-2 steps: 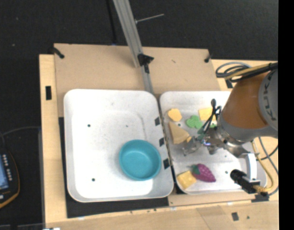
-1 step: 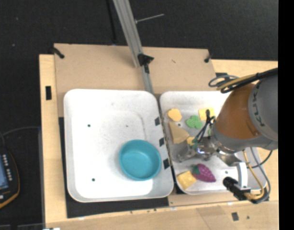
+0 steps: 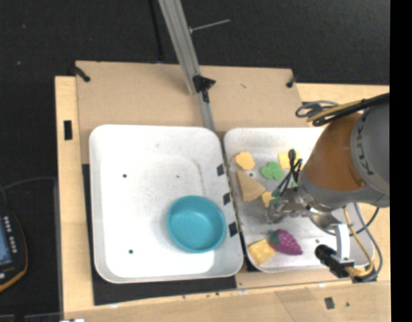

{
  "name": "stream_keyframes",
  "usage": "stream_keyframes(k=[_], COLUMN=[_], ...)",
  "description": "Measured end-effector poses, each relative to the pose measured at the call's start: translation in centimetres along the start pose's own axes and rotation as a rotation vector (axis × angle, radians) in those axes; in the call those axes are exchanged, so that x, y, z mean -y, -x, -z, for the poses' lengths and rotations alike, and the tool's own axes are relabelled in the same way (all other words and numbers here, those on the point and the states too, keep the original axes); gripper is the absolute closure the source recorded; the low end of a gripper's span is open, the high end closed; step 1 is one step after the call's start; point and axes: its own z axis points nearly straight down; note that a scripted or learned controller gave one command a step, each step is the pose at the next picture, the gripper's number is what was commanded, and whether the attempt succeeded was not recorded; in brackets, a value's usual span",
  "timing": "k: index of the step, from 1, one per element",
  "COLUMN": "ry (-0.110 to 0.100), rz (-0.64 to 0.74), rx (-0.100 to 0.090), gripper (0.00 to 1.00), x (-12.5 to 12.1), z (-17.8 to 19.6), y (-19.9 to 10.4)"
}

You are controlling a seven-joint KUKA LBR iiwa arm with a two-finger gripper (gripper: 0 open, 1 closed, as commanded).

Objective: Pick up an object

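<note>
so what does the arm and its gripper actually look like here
The arm is a thick rounded tube, grey with a broad orange band above the wrist and part of a dark printed marking on the grey shell. The gripper is small, dull grey metal. Thin dark cables loop over the arm's top, and more wires trail below it by a white and black fitting.

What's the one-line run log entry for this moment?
tool low in right bin | beside tan wedge | blue bowl in left bin
</note>
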Motion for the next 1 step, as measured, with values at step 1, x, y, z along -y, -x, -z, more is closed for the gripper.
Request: stream_keyframes(k=[1], ry=[0.004], rz=[0.008], rx=[0.002], gripper=[1.0], x=[-0.91], z=[6.09], y=[0.54])
